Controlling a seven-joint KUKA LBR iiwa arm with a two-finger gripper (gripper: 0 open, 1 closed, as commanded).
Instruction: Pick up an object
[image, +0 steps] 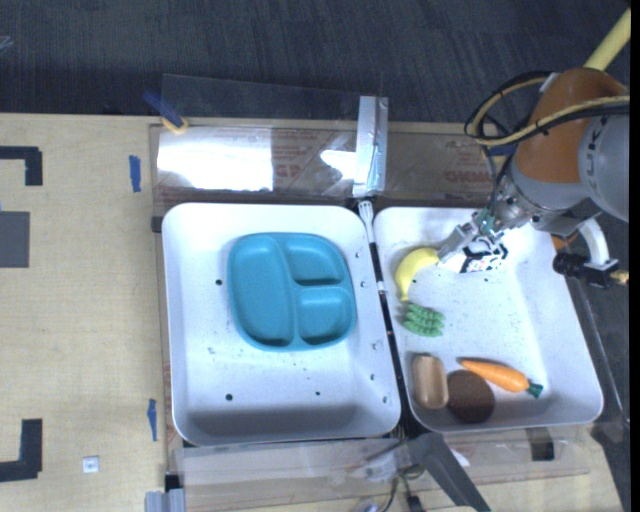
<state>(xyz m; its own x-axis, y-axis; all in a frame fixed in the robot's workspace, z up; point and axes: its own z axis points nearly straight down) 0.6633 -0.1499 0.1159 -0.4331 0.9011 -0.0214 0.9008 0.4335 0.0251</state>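
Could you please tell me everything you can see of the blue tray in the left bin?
The blue tray is a rounded rectangle of what looks like smooth moulded plastic, light blue all over. It has three compartments: one long one on its left side and two smaller ones stacked on its right, split by raised ridges. It lies flat and face up on the floor of the left bin, roughly in the middle and turned slightly. Nothing lies in its compartments, and nothing but the bin floor touches it.

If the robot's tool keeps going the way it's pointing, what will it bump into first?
Probably the yellow banana. The tool slants down and left in the right bin, and the banana lies just past its tip. How high the tool hangs is hard to judge.
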